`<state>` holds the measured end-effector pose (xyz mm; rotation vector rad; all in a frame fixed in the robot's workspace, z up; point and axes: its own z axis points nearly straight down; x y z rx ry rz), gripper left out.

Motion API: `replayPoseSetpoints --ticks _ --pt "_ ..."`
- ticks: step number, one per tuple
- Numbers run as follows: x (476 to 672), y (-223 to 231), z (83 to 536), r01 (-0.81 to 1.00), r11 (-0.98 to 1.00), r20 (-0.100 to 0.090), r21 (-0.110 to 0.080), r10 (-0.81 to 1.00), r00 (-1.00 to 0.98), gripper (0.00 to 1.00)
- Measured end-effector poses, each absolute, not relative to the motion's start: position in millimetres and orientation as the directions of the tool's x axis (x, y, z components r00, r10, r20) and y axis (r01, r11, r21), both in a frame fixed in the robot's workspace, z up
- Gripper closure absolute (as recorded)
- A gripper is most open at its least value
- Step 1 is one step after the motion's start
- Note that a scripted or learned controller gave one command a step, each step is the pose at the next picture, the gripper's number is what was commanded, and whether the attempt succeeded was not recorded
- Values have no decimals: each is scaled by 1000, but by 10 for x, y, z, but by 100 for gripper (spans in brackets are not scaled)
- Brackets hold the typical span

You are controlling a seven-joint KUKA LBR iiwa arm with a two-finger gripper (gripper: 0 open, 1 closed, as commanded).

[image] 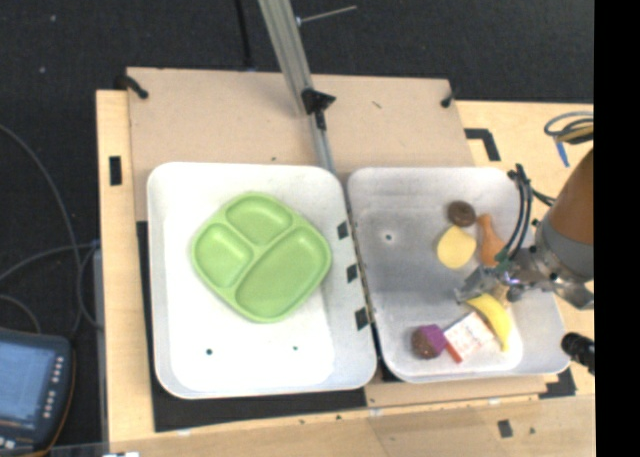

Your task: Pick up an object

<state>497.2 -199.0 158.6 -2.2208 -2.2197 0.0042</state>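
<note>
The right bin (400,205) holds several small objects. A brown round piece (460,213) lies at the back, with a pale yellow disc (455,247) just in front of it and an orange carrot-like piece (489,235) to their right. Nearer the front are a yellow banana (495,318), a white and red box (468,337) and a purple object (428,342). My gripper (490,287) reaches in from the right and sits low over the banana's upper end, just in front of the orange piece. I see nothing lifted off the bin floor.
The left bin (175,345) bears a green divided plate (262,256). A metal post (285,35) slants up from between the bins at the back. The arm's body (570,225) and its cables overhang the right bin's right rim.
</note>
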Motion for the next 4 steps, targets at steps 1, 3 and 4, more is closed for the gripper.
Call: replayPoseSetpoints --ticks 1,3,4 --pt "4962 -1998 1060 1000 -1 -1 -4 1000 1 0" --pt "5075 -1978 1808 1000 4 -3 8 1000 -4 100" --pt "5093 -1991 2112 1000 4 -2 6 1000 -4 100"
